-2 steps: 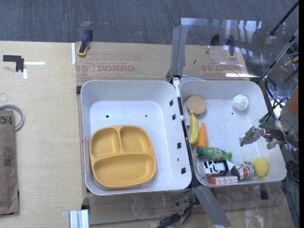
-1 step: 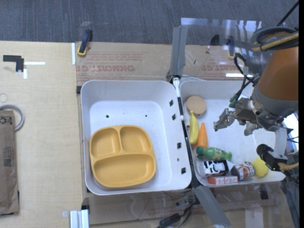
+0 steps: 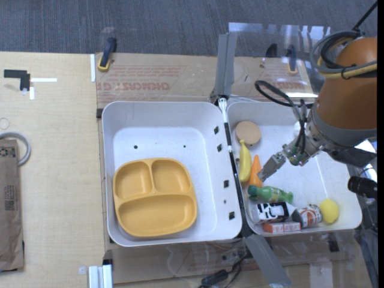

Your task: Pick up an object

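The right bin [image 3: 336,131] holds a tan round disc [image 3: 248,132], a yellow banana [image 3: 244,159], an orange carrot [image 3: 255,170], a green bottle [image 3: 270,193], a black-and-white carton [image 3: 273,210], a red-and-white can [image 3: 308,216] and a yellow lemon [image 3: 328,210]. My gripper [image 3: 267,168] reaches in from the right and hangs just right of the carrot, above the green bottle. Nothing shows between its fingers.
The left bin [image 3: 162,125] carries a yellow divided plate [image 3: 155,195]. A brown paper bag [image 3: 11,203] lies at the far left of the bench. Black cables loop over the arm at the right bin's far side.
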Robot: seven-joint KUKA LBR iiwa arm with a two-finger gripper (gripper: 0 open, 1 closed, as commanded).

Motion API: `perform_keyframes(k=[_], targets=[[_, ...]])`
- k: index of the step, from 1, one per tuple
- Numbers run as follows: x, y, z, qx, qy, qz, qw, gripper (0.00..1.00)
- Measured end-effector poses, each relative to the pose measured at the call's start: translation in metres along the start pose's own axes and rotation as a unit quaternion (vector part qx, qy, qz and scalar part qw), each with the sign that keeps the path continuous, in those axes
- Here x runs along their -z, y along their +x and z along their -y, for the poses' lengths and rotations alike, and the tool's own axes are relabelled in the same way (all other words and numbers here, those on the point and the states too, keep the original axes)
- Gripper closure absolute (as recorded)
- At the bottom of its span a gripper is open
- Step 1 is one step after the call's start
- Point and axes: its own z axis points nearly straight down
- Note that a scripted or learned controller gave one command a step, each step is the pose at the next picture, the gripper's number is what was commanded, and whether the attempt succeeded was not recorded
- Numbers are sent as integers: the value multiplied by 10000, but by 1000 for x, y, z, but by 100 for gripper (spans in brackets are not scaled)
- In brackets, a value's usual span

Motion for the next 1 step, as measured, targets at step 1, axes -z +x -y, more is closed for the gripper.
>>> perform_keyframes(k=[1], targets=[[43, -33, 19, -187, 1, 3, 9998, 0]])
